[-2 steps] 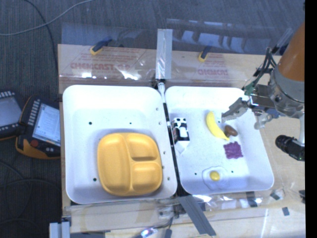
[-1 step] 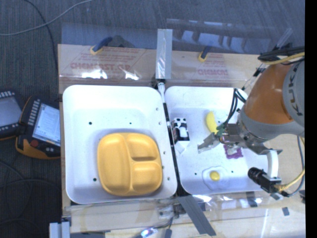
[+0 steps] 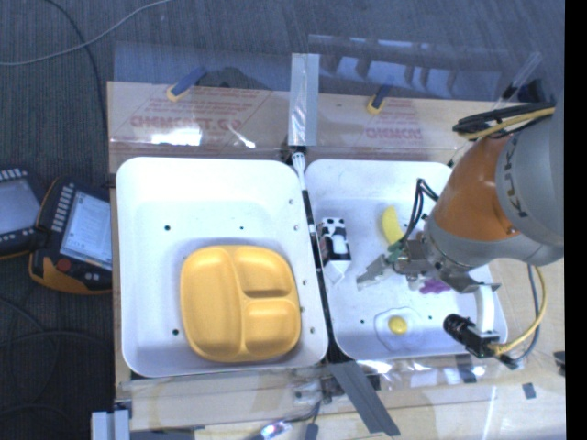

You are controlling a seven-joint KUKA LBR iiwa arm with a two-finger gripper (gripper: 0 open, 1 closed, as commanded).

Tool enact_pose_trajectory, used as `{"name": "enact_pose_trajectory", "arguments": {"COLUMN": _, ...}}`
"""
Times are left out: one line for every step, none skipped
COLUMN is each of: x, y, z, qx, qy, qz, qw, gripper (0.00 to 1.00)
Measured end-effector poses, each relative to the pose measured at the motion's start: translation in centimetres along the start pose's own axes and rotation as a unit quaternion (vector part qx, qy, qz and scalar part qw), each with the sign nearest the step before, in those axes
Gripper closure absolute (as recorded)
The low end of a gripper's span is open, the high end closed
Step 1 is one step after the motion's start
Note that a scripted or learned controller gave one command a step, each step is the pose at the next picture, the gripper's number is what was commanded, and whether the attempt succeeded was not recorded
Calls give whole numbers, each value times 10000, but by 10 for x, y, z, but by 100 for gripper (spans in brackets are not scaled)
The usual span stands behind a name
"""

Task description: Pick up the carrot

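presently: gripper (image 3: 378,269) over right bin (image 3: 359,333), fingers apart, nothing between them. carrot not identifiable. banana (image 3: 392,224) just behind gripper; fried egg (image 3: 397,324) just in front. yellow tray (image 3: 240,301) well left, in left bin (image 3: 151,200).

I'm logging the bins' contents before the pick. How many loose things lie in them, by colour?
Yellow: 3, namely the divided tray, the long piece and the egg-like round piece
Purple: 1, the small piece, partly behind the arm
Total: 4
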State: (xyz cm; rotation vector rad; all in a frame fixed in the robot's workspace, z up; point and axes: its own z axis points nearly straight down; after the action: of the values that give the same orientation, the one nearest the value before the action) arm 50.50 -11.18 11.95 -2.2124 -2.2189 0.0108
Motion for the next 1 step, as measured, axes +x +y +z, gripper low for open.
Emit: {"name": "enact_pose_trajectory", "arguments": {"x": 9, "y": -17, "z": 29, "qx": -95, "qy": -34, "qz": -910, "qw": 9958, "gripper": 0}}
